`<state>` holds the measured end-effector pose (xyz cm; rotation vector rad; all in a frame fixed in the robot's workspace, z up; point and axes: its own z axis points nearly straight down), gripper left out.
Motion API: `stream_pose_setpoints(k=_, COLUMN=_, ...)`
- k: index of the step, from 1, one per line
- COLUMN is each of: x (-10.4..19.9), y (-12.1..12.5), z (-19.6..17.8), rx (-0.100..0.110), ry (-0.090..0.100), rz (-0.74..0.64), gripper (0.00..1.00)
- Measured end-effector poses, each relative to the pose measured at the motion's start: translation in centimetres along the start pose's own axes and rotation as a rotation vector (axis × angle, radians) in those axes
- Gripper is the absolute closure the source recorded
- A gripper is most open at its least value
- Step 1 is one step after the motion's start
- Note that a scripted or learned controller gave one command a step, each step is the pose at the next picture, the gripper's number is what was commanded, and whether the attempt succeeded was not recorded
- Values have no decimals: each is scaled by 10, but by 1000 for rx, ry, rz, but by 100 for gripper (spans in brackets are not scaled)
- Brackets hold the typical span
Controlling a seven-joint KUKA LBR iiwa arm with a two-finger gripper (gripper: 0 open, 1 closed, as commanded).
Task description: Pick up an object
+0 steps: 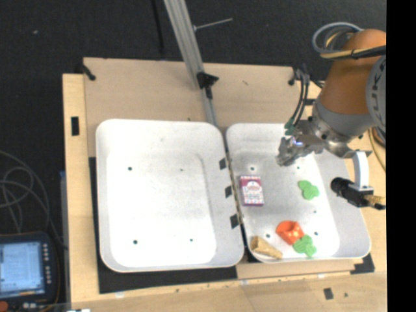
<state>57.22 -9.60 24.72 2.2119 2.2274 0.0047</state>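
Objects sit in the right bin (338, 236), all below the fingers (288, 153) in the camera view. Purple card box (251, 190) lies flat near the right bin's left wall, down and left of the fingers, apart from them. Small green piece (308, 189) lies down and right of the fingers, nearest of the lot, not touching. Orange-red piece (288, 231) sits further down toward the bin's near edge, with a second green piece (305, 245) just beside it on its lower right, possibly touching. Tan wedge-shaped piece (266, 246) lies at the bin's near-left corner, well apart from the fingers.

Fingers hang over the upper middle of the right bin, pointing down. Can't tell from this view how far open they are; too small and blurred. Nothing visible between them.

Arm (348, 77) reaches in from the right, orange band above the wrist. Left bin (162, 194) touches the right bin along its left wall. Both bins rest on the table (136, 90).
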Motion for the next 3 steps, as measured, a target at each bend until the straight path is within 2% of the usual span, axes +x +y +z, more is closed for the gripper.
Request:
stream_pose_setpoints(k=2, x=97, y=65, z=-2, rx=0, ry=0, rz=0, gripper=100)
stream_pose_setpoints(k=3, x=136, y=82, z=-4, rx=1, ry=-1, rz=2, gripper=100)
